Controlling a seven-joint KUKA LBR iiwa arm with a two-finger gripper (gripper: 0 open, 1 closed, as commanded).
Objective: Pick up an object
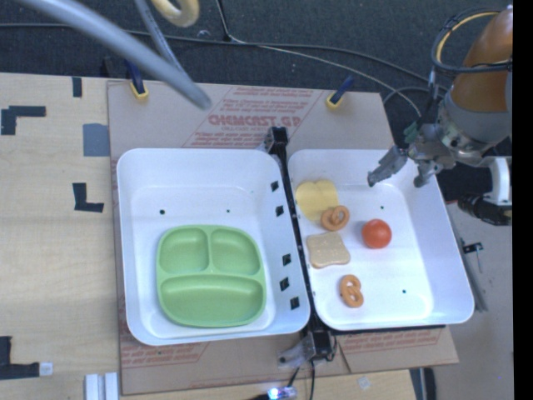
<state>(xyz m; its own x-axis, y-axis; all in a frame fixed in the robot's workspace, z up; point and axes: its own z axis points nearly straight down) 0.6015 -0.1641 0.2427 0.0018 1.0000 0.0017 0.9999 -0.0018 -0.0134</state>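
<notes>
Hovering over right bin far edge: gripper, fingers spread, nothing between | tomato, toast, pretzel below | green plate in left bin.

Arm: grey metal casing, orange band above wrist, black cables looped around it. Gripper: two dark grey fingers on a grey, blocky base.

Arm reaching in from right, grey, orange band sitting above wrist. Wrist tilting down and leftward. Claw hanging below wrist, two dark fingers spreading apart, pointing down-left, nothing showing between them. Cables looping just above band.
</notes>
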